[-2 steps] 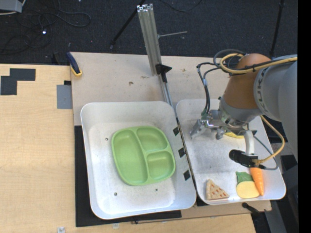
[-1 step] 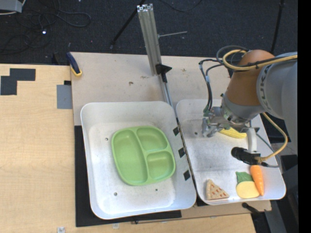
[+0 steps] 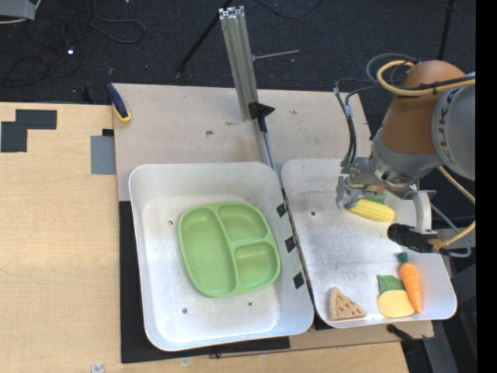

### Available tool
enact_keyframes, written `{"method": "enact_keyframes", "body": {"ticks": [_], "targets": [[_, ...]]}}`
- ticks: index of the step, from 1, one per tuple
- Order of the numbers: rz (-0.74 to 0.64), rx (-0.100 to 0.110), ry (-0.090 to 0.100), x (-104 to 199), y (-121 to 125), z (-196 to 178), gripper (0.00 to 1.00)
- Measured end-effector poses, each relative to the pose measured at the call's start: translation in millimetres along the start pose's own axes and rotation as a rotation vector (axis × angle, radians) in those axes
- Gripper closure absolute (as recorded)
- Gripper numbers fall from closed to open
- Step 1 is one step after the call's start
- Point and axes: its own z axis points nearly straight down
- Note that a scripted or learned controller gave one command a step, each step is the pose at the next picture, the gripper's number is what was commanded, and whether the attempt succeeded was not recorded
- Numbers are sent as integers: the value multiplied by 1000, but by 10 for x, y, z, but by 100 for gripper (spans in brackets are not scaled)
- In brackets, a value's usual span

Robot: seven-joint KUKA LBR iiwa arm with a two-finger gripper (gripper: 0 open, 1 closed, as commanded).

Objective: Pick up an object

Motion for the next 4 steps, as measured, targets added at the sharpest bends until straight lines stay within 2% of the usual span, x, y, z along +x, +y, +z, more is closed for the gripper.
{"method": "enact_keyframes", "body": {"ticks": [1,2,4], "targets": [[-1,1,1,-9,4,-218,100],[-6,1,2,452,69,-325,100],[-6,5,2,1474,-30,-420,100]]}}
